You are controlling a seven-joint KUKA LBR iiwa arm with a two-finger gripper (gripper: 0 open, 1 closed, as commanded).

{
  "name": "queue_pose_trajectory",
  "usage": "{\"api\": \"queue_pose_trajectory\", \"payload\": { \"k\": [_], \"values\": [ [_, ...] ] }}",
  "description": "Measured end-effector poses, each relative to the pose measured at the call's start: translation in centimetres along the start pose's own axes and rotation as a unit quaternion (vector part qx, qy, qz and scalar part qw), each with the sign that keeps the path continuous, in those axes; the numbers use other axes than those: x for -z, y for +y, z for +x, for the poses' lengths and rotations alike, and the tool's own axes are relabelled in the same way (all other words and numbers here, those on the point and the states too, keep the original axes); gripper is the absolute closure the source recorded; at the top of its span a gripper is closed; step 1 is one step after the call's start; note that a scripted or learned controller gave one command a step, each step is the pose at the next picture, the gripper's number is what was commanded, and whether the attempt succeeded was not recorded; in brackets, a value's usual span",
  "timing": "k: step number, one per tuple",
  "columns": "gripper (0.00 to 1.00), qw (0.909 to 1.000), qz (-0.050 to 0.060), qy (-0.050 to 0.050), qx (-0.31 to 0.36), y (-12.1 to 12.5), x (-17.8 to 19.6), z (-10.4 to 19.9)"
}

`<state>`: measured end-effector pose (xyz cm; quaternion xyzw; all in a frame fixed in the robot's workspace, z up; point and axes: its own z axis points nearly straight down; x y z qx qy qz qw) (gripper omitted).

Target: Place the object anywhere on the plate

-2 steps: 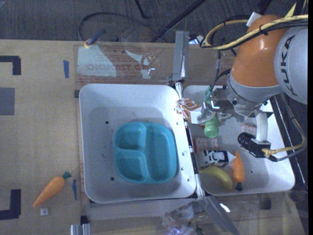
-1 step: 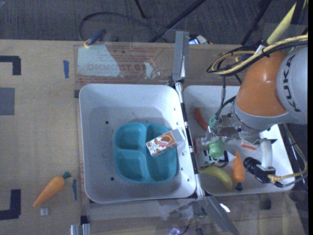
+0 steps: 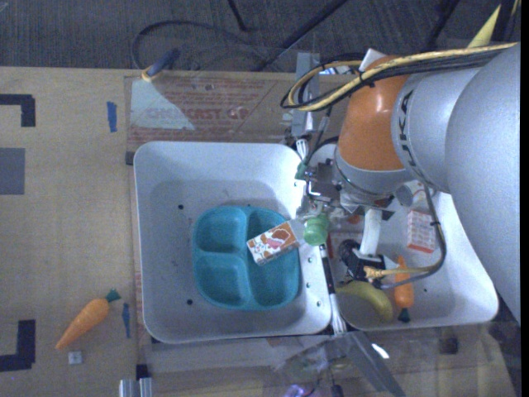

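The grey arm (image 3: 463, 131) reaches in from the right, its bulk filling the upper right; the orange band (image 3: 372, 131) sits above the wrist; yellow and black cables run over it; the gripper (image 3: 331, 222) points down near the bins' middle.
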<state>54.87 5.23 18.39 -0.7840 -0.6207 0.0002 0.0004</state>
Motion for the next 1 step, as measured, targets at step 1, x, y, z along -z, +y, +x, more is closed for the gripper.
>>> {"api": "queue_pose_trajectory", "payload": {
  "k": [1],
  "values": [
    [0.00, 1.0000, 0.000, 0.000, 0.000, 0.01, 0.02, -0.01]
  ]
}}
